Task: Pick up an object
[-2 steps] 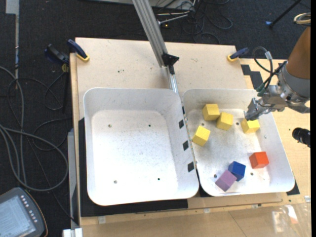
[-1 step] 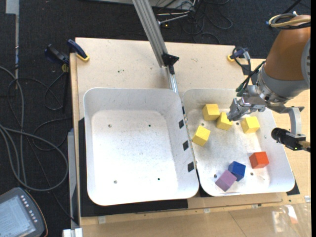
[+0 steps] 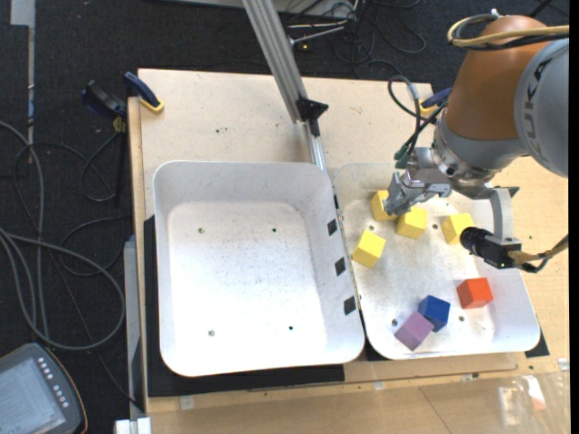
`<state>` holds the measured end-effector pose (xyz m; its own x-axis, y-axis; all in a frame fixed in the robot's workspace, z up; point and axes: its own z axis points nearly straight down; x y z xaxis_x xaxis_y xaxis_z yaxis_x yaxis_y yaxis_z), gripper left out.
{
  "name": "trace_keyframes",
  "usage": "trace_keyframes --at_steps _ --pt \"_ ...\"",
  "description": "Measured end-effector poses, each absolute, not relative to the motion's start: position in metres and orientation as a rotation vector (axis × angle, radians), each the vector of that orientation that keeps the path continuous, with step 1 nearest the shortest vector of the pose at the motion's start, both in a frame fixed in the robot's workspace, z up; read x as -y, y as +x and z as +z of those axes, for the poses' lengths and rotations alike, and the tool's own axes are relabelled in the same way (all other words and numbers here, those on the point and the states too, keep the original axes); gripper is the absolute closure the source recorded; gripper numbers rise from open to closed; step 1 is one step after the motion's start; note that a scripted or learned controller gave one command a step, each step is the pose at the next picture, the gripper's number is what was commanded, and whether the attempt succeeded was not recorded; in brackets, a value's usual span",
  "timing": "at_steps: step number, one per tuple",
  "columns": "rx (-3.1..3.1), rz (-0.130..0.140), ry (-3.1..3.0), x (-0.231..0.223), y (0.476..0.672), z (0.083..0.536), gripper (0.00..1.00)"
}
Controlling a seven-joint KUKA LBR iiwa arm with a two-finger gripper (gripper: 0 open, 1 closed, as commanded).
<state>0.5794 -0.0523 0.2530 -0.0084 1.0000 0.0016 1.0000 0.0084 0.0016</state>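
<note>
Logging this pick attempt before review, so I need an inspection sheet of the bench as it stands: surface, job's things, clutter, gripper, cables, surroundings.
Surface: pale bench bearing two white bins, left bin and right bin.
Job's things: in the right bin, four yellow blocks, a blue block touching a purple block, and an orange-red block.
Clutter: clamp with yellow tip at the bench's far left corner.
Gripper: gripper low over the yellow blocks at the bin's far end; finger state unclear.
Cables: bundle by the wrist; loose cables on the floor.
Surroundings: slanted metal pole, dark floor, handheld pendant lower left.
</note>
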Motion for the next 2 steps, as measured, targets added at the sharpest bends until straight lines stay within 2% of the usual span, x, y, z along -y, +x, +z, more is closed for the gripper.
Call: trace_keyframes --at_steps 2 --pt "2.23 -0.003 -2.213 -0.051 0.597 0.242 1.0"
